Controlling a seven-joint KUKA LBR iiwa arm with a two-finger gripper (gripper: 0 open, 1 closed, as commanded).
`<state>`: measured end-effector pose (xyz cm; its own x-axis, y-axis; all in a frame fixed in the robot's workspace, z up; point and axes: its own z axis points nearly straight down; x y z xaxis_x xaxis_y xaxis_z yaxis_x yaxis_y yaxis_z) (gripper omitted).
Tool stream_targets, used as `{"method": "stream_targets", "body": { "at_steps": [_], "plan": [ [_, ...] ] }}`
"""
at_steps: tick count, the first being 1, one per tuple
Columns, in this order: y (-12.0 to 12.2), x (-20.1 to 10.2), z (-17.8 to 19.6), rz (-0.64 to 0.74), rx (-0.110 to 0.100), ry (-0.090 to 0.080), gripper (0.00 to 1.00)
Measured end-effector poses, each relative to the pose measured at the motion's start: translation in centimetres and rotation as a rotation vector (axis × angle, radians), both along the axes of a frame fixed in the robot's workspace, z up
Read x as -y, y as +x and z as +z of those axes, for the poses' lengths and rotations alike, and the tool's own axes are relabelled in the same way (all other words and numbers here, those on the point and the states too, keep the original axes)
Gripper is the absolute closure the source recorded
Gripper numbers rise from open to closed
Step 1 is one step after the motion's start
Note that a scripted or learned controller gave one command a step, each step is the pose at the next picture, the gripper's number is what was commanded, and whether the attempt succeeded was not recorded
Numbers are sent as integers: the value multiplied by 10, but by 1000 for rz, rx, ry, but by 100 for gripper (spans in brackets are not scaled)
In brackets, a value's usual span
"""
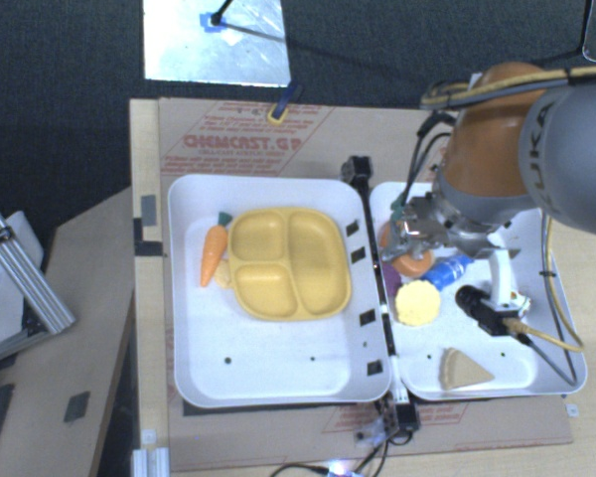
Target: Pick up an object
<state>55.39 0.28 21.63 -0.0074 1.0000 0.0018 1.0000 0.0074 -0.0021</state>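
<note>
- Just over the inner part of the right bin (427,371), the claw (407,232) hangs low at the end of the grey arm (566,157), which reaches in from the right with its orange band showing above the wrist.
- Whether the claw is open or closed cannot be told from this angle, and nothing can be seen gripped in it.
- Directly under the claw, and partly hidden by it, lies an orange object (413,263); it is too covered to tell whether the claw touches it.
- A small blue object (447,269) sits just beside the orange one, on its right.
- A round pale-yellow piece (417,304) lies in front of those two, close to the wall shared by the two bins.
- A tan wedge (463,369) rests near the front edge of the right bin, well apart from the claw.
- In the left bin (278,366), a yellow divided plate (283,263) with three compartments lies flat in the middle.
- A toy carrot (212,253) lies just beside the plate's left edge, green top pointing to the back.
- Both bins stand on a printed cardboard sheet (238,137) laid over the tabletop (89,266).
</note>
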Motion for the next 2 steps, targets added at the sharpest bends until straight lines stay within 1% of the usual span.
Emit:
{"method": "stream_targets", "body": {
  "at_steps": [1, 2],
  "plan": [
    [3, 19, 7, -6, 4, -2, 100],
    [-4, 1, 14, -1, 4, -1, 100]
  ]
}}
